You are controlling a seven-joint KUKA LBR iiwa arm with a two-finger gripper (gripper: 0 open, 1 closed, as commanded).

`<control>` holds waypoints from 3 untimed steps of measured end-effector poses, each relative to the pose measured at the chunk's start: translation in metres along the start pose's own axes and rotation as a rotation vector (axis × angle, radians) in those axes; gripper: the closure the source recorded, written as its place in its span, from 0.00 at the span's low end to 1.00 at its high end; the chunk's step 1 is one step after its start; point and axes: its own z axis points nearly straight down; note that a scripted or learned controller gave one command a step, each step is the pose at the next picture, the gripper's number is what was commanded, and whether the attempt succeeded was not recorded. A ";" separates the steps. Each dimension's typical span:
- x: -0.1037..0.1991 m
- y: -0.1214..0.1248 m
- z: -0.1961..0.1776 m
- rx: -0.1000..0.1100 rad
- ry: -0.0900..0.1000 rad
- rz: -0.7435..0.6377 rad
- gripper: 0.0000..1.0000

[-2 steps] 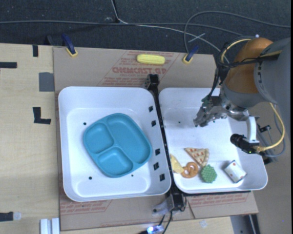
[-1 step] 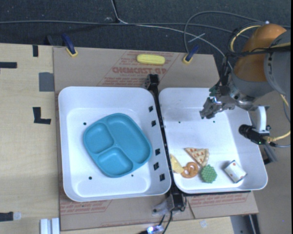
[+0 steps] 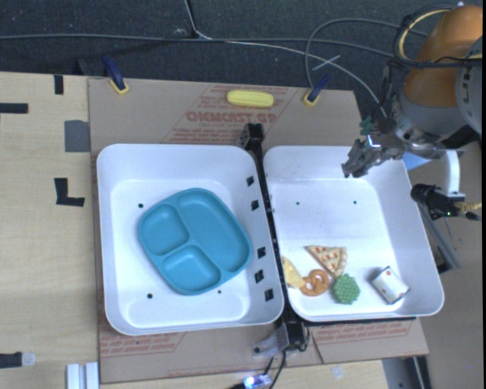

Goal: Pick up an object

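Observation:
The right bin (image 3: 405, 217) holds several small items along its near side: a waffle-like orange wedge (image 3: 327, 258), a pretzel-like brown piece (image 3: 314, 283), a yellow piece (image 3: 291, 273), a green broccoli-like piece (image 3: 346, 289) and a small white and grey can (image 3: 388, 284). My gripper (image 3: 358, 165) hangs over the far part of the right bin, well away from those items. Nothing shows beneath or at its tip.
The left bin (image 3: 117, 217) holds a blue sectioned plate (image 3: 194, 240). A yellow banana-shaped object (image 3: 249, 99) lies on the cardboard beyond the bins. Blue and yellow clamps (image 3: 115, 78) (image 3: 316, 89) pin the cardboard's far edge. Cables run overhead and along the arm.

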 end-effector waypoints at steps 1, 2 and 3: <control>0.055 0.004 0.010 0.006 0.002 -0.004 1.00; 0.106 -0.012 0.012 0.008 0.002 -0.003 1.00; 0.159 -0.014 0.023 0.008 0.002 -0.004 1.00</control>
